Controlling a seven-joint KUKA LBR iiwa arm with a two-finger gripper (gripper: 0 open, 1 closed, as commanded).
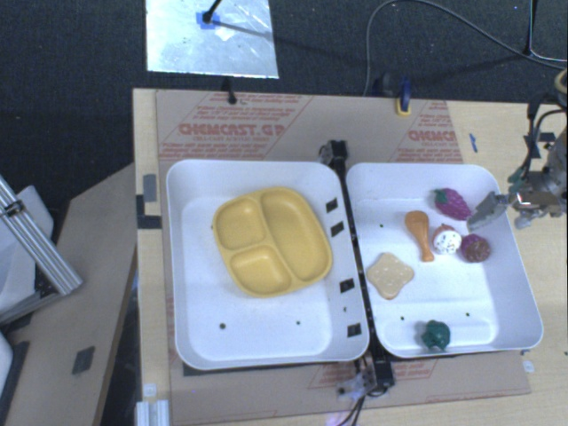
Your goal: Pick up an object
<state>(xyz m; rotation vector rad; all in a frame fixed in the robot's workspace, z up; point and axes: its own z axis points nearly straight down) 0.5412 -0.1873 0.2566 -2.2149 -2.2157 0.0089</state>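
Observation:
The right bin [510, 313] holds several toy foods: a purple grape bunch [453, 203], an orange drumstick [419, 233], a white speckled ball [446, 241], a maroon round fruit [477, 248], a tan toast slice [390, 275] and a green broccoli piece [435, 335]. My gripper [504, 213] hangs over the bin's right rim, just right of the grapes and above the maroon fruit. Its fingers are spread open with nothing between them; one grey finger [486, 209] points down-left toward the grapes.
A yellow divided plate [271, 240] lies in the left bin [191, 327]. A black hinge strip [351, 256] runs between the bins. A shiny metal sheet [211, 25] lies beyond the bench, with cables at the back right.

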